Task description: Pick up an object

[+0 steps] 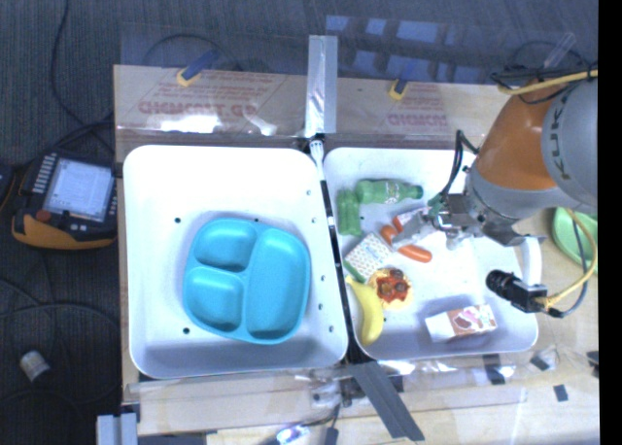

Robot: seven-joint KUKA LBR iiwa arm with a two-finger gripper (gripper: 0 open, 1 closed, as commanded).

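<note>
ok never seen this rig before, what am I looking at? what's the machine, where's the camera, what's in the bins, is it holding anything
One camera looks down at a slant on a bench with two shallow white bins side by side. The grey and orange thing at the right is the robot arm, reaching in over the right bin. Its gripper sits low among the items near the top of that bin; from this angle I can't tell whether its jaws are open or closed, and nothing is plainly held.

The left bin holds a blue divided plate. The right bin holds a green bottle, an orange carrot-like piece, a small checked packet, a banana, a red and yellow toy food piece and a small carton. The job is simply to pick up one object.
</note>
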